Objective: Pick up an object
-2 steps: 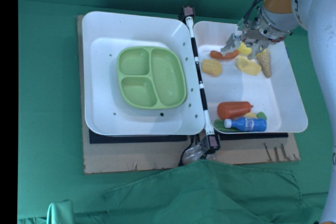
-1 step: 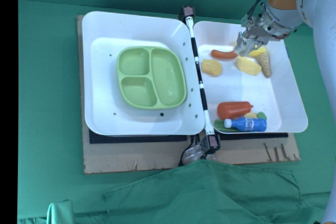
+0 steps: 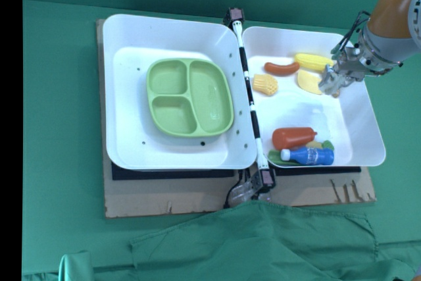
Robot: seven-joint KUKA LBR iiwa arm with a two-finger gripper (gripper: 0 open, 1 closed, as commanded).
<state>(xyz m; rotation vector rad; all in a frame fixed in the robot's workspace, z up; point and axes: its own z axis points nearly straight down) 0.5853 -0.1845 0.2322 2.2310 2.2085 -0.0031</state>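
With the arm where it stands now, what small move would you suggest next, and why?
Probably a short descent with a slight nudge toward the pale yellow wedge-shaped toy piece. The claw sits just beside that piece's right edge in the right-hand shallow white bin, closer to it than to the long yellow toy or the red toy sausage.
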